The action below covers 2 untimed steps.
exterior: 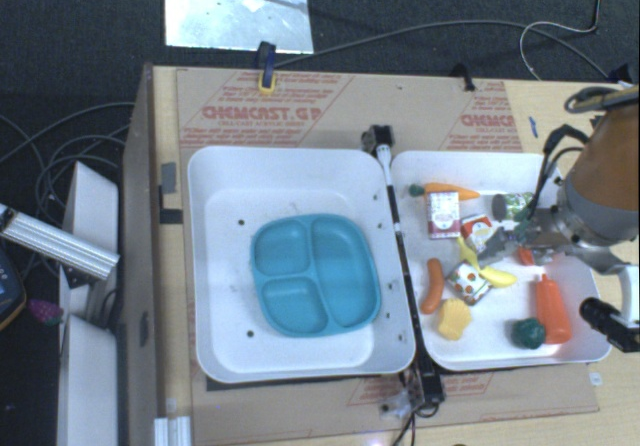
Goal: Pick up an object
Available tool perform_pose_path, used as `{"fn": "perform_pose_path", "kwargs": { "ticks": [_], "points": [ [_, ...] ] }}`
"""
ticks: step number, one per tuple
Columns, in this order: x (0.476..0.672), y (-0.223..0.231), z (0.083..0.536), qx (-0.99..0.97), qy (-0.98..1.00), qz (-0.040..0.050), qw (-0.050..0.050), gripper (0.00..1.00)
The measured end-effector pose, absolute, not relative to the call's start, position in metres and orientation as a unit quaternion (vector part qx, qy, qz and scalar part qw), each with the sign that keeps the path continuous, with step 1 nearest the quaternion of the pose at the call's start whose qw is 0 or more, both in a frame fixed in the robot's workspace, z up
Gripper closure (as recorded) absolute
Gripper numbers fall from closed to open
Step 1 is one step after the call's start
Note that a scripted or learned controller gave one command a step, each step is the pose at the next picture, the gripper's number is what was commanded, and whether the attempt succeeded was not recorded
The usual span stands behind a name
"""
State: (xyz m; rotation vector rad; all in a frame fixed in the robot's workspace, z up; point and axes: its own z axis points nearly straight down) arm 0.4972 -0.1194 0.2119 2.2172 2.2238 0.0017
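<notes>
Brown desk (300,109) under two white bins. Left bin (215,194), the landmark, with a blue divided plate (315,274) inside. Right of it, second bin (580,349) full of toy food: orange carrot (551,306), sausage (433,284), small carton (443,212), yellow banana (483,269), green lump (529,333). Far right, gripper (522,231) low among the toys, grasp state cannot be told.

arm (605,174) cut off at right edge, claw (512,231) fingers too blurred to read
</notes>
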Motion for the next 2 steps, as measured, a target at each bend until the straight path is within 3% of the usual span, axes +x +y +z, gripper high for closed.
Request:
{"fn": "perform_pose_path", "kwargs": {
  "ticks": [1, 2],
  "points": [
    [0.488, -0.116, 0.089, 0.707, 0.707, -0.0002, -0.001, 0.00],
    [0.535, -0.119, 0.085, 0.706, 0.708, 0.0008, 0.001, 0.00]
  ]
}}
